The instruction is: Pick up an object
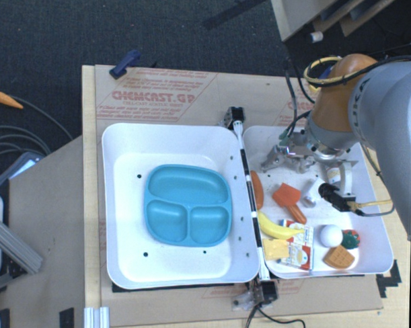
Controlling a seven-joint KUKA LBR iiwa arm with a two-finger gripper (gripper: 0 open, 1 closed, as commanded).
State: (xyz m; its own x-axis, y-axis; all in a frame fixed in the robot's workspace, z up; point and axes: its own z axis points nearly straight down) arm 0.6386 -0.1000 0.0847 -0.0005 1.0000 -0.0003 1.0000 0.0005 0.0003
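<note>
the brown board (161, 98) under the bins carries red print reading "chemcast gp", with smaller lines below it too fine to read. the packet (298, 245) in the right bin has red and yellow printing, not legible.

the arm (389, 112) comes in from the right, grey and bulky, its orange band (342, 91) sitting above the wrist. the wrist points down over the far part of the right bin (377, 260), and the gripper (294, 158) hangs low there, just above the bin floor. metal parts spread out beneath the wrist, but i cannot tell whether the fingers are wide or narrow, and nothing is seen between them.

the left bin (117, 190) is smooth white plastic with rounded corners and holds a blue tray (188, 205) with three compartments. the right bin holds the objects: a long orange sausage shape (258, 189) by the left wall, an orange block (289, 198) near the middle, a curved yellow banana (276, 228), the flat packet, a white ball (331, 235), a brown biscuit shape (339, 257) and a small red and green piece (351, 239). all lie nearer the front than the gripper, apart from it.

a blue clip (125, 64) lies at the board's far left corner on the tabletop (56, 208).
</note>
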